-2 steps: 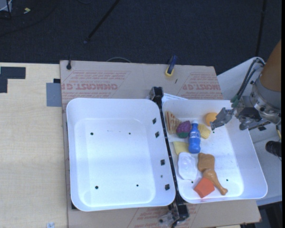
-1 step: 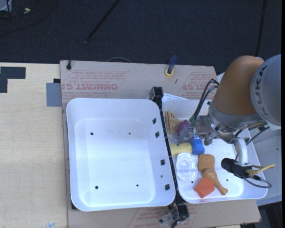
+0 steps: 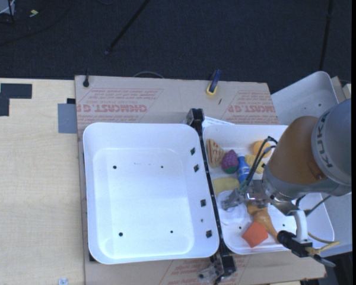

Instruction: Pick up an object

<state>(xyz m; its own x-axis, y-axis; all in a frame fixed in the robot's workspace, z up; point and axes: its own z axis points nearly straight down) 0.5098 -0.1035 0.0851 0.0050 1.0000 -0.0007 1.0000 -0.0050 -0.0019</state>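
Note:
The right bin (image 3: 323, 227) holds several small items. A tan ridged piece (image 3: 215, 152) lies near its left wall, with a purple lump (image 3: 229, 161) and a blue item (image 3: 243, 168) beside it. A yellow item (image 3: 258, 147) sits further back and a pale yellow flat piece (image 3: 225, 184) lies nearer the front. An orange-red block (image 3: 254, 235) rests by the front wall, next to an orange wedge (image 3: 263, 217). My gripper (image 3: 230, 201) hangs low over the bin's left half, just in front of the pale yellow piece. The arm hides the bin's middle.
The left bin (image 3: 95, 159) stands beside the right one, parted from it by a black-clipped divider (image 3: 203, 177). A blue and yellow clamp (image 3: 213, 83) sits on the cardboard at the back. White sheets (image 3: 308, 94) lie to the right of the bins.

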